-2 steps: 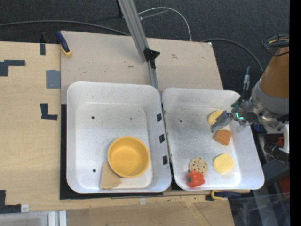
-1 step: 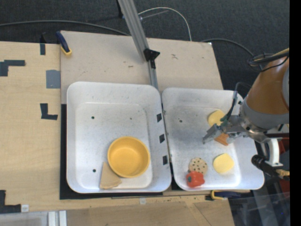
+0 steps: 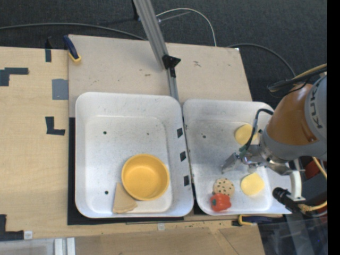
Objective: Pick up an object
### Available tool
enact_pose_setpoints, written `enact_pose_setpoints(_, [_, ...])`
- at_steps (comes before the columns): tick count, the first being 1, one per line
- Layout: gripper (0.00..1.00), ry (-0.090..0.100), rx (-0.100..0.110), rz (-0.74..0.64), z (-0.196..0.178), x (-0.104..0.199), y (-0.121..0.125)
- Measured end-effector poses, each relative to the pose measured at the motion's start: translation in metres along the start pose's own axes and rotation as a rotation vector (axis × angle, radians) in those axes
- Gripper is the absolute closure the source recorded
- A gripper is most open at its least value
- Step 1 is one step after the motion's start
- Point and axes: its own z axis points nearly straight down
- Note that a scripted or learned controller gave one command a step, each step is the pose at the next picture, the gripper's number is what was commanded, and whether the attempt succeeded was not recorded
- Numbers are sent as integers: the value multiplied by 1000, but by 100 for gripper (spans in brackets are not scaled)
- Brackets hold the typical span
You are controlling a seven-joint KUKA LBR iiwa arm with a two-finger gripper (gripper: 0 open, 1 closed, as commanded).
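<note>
In the right bin [image 3: 212,116] lie a pale yellow round piece [image 3: 243,133] near the back, another yellow round piece [image 3: 252,184], a speckled cookie [image 3: 223,186] and a red strawberry-like toy [image 3: 221,201] at the front. My gripper [image 3: 241,164] hangs over the middle of this bin, between the two yellow pieces and just above the cookie. It stands open, one grey finger [image 3: 229,163] slanting out to the left, and nothing sits between the fingers. The orange-banded wrist [image 3: 292,124] hides the bin's right side.
The left bin [image 3: 90,110] holds a yellow bowl [image 3: 145,176] and a tan wedge [image 3: 123,202] at its front. A grey pole [image 3: 154,31] slants down to the wall between the bins. Cables trail across the dark floor at the back.
</note>
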Motion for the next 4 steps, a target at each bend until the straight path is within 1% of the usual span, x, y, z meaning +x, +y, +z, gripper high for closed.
enact_pose_setpoints(1, [0, -3, -9, 0, 29, 0, 0])
enact_pose_setpoints(2, [100, -1, -7, -1, 19, 1, 0])
enact_pose_setpoints(3, [100, -2, -12, -2, -28, 8, 6])
enact_pose_setpoints(4, [100, -3, -12, -2, -71, 8, 12])
